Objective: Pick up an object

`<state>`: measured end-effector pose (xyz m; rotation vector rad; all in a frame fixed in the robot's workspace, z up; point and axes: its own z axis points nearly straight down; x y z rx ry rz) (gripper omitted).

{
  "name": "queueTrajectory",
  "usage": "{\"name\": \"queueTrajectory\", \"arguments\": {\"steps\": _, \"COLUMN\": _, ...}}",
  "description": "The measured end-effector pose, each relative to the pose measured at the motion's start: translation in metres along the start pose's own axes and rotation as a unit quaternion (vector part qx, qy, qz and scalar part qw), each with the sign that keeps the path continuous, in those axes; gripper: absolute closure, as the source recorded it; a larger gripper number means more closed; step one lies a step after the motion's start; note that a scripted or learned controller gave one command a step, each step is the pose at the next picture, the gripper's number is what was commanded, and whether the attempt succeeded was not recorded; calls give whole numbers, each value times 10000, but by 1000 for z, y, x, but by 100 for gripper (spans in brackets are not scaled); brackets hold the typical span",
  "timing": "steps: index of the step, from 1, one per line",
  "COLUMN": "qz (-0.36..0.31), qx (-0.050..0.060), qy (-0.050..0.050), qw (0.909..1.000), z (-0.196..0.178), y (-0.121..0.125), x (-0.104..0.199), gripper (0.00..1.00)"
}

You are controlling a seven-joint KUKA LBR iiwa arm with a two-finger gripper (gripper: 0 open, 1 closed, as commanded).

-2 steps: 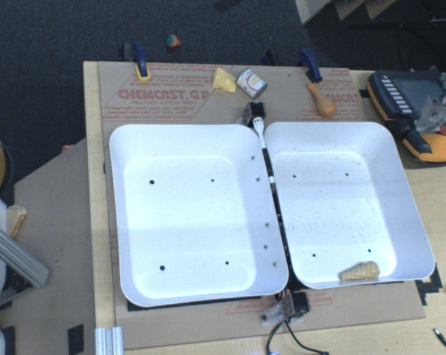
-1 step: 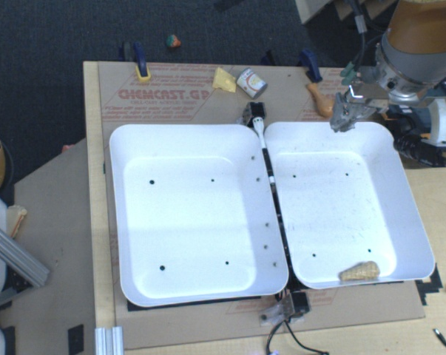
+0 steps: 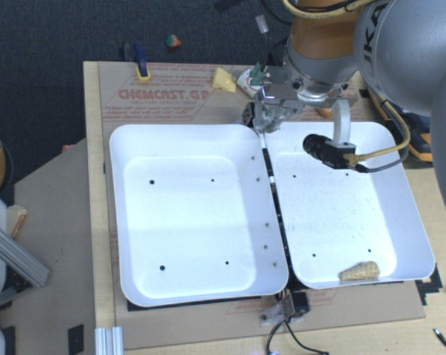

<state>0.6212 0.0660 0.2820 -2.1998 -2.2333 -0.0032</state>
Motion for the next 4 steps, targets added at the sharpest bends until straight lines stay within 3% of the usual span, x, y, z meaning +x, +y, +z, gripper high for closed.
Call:
{"name": "queueTrajectory", "arguments": {"steps": 1, "qz": 24, "qx": -49, "qy": -12, "qw": 10000, "z": -35, "y": 15, "x": 90, "gripper": 100}}
{"name": "queueTrajectory", "arguments": {"steps": 2, "qz": 62, "qx": 5, "qy": -33, "qw": 10000, "z": 17, "y": 37, "x": 113, "gripper": 100}}
{"name": "queueTrajectory", "arguments": {"steps": 3, "qz": 56, "qx": 23, "qy": -30, "qw": 10000, "z": 44, "y": -9, "x": 142, "gripper": 100}}
{"name": "queueTrajectory", "arguments": {"steps": 4, "qz": 61, "qx": 15, "qy": -31, "qw": 10000, "z": 47, "y": -49, "x": 160, "gripper": 100}}
